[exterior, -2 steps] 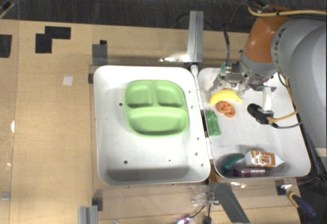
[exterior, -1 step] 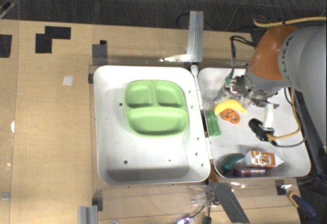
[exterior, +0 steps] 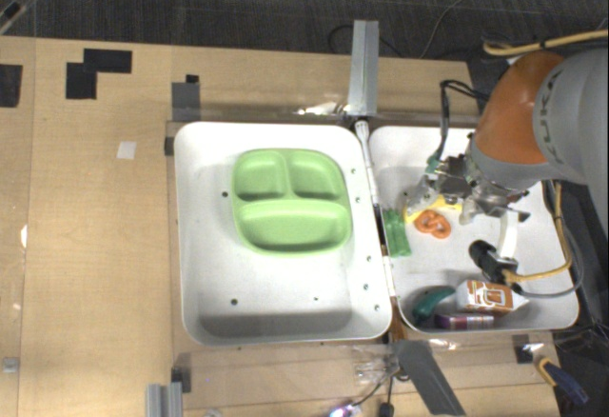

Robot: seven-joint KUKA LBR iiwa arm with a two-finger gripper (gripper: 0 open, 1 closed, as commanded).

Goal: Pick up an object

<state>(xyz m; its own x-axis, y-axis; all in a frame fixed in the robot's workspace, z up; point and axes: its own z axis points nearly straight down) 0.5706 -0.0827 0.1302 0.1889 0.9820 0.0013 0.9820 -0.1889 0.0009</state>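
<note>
Camera view: the tool (exterior: 449, 194) is held over the white bin (exterior: 547, 244) on the arm's side of the table (exterior: 95, 244), in that bin's far half. Whether the tool is apart or together cannot be told, as it is hidden among the wrist parts, and nothing can be seen clamped in it.

Just below the tool, toward the near edge, an orange twisted item (exterior: 435, 224) is seen lying on the bin floor. A small yellow piece (exterior: 415, 212) is touching it on the side away from the arm. Further from the tool on that same side, a green packet (exterior: 396, 236) is laid along the bin wall. Well apart from the tool, along the near wall of the same bin, a dark green object (exterior: 430, 299), a maroon marker (exterior: 464, 319) and a small orange-and-white carton (exterior: 490, 295) are grouped close together.

Beyond the dividing wall, away from the tool, a second white bin (exterior: 205, 244) is occupied by a green divided plate (exterior: 290, 199), set flat.
</note>
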